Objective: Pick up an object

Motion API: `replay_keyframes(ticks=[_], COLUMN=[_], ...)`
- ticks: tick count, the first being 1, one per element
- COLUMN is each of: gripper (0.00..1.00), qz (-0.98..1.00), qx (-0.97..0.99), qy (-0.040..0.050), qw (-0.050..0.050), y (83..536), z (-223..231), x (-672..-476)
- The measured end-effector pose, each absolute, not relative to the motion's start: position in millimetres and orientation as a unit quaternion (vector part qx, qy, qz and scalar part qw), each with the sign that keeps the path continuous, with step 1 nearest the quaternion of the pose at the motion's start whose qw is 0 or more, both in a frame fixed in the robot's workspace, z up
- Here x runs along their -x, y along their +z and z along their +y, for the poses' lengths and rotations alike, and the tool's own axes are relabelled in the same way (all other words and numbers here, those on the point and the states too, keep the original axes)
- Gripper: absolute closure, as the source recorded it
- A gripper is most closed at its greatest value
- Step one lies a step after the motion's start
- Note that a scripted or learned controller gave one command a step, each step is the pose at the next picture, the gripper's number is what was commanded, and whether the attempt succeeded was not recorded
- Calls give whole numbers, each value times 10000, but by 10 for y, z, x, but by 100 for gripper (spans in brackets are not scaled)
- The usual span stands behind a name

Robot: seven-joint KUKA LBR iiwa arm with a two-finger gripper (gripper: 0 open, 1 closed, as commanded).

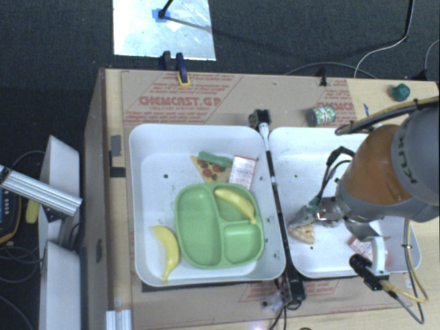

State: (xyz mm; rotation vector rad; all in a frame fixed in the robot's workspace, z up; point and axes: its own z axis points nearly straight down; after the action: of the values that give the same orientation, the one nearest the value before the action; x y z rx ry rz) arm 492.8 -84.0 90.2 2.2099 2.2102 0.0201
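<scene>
Pizza slice (302, 234) is lying near the left wall of the right bin (302, 143), with the end effector (311, 215) hovering just over it, grip state unreadable, so it is needing a centred, straight descent before closing.

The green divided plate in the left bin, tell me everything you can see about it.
The green divided plate is a pale green, plastic-looking tray with rounded corners and raised ridges splitting it into three compartments: one long one on its left and two smaller ones on its right. It lies flat and upright on the floor of the left bin, toward the near right corner. A yellow banana rests in its upper right compartment. A second banana lies beside its lower left edge, on the bin floor.
</scene>
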Motion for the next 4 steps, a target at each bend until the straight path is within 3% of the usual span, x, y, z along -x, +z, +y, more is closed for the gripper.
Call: replay_keyframes(ticks=[1,2,3,4], gripper=[100,0,0,0], qz=[7083,7080,7074,7086], qx=[-7058,-7061,-7068,-7056], qy=[91,80,2,6], qw=[87,87,17,0], y=[1026,1015,1442,904], z=[-826,-833,-1748,-1282], x=[-4951,-4944,-5145,-5632])
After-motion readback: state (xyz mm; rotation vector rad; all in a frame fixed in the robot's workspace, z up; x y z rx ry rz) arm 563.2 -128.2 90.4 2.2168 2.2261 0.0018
